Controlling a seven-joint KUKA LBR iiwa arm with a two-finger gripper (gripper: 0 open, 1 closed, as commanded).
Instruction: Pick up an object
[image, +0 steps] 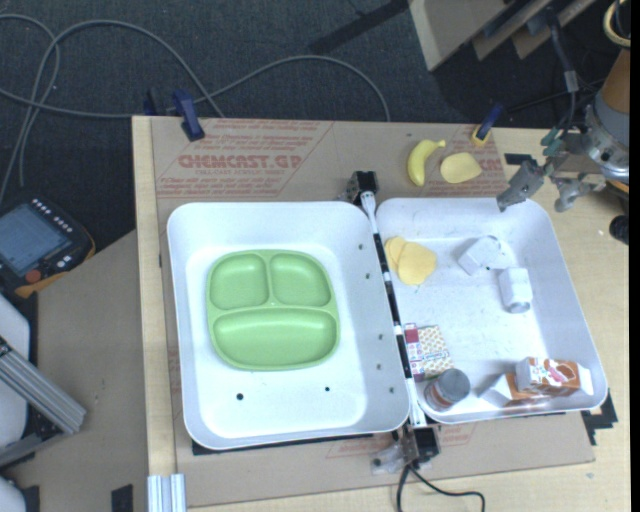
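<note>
The right bin holds several small objects. A yellow flat piece lies by its left wall. A pale grey block and a grey cylinder sit near the middle. At the front are a patterned packet, a dark round can and an orange carton. My gripper hangs over the bin's far right corner, above and apart from all of these. It is open, with nothing between its fingers.
The left bin carries a green divided plate. A toy banana and a yellow fruit lie on the cardboard behind the right bin. A black hinge strip runs between the bins.
</note>
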